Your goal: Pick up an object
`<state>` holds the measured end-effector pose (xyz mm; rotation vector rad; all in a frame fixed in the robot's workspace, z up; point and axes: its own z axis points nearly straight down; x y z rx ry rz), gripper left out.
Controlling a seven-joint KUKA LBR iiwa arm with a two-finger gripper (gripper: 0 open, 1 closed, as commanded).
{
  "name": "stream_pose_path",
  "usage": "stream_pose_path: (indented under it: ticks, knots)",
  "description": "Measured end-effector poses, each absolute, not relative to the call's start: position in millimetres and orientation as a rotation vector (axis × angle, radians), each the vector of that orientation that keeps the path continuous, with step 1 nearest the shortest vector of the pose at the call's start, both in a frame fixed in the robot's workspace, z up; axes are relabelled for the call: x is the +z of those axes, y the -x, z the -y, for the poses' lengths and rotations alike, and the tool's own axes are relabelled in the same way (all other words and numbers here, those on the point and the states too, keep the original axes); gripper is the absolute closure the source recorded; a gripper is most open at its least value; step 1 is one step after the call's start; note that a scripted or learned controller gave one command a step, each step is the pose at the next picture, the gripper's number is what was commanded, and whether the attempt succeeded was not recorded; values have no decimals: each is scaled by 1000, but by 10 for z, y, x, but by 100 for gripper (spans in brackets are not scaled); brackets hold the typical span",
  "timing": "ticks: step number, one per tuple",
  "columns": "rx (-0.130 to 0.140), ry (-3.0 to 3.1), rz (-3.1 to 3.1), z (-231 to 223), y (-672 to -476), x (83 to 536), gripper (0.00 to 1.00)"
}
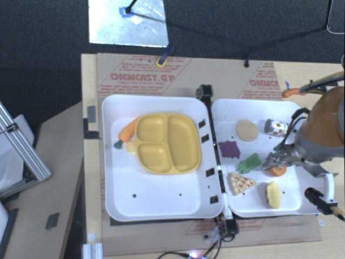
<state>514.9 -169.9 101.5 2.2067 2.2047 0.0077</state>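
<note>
The right bin [259,104] holds a tan round cookie [247,130], a purple piece [230,149], a green leafy piece [249,162], a pizza slice [241,183], a yellow lemon-like piece [273,195], a small white can [275,127] and an orange-red piece [278,171]. My gripper [275,162] reaches in from the right, low over the bin, its tips right at the orange-red piece and beside the green piece. The arm's wrist hides part of that piece.
The left bin [116,198] holds a yellow divided plate [165,143] with a toy carrot [126,130] against its left edge. A black divider with clips [213,144] runs between the bins. A metal sheet [128,14] lies beyond the bench.
</note>
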Motion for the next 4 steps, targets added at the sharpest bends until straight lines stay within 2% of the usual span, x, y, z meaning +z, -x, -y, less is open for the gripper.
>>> stream_pose_path:
  ticks: [2, 3, 4]
  knots:
    - [5, -2212, -2222, 1754, -5307, 2083, 100]
    - [3, -2214, -2224, 1755, -5319, 2254, 100]
    - [2, -2214, -2231, 1234, -5118, 2183, 100]
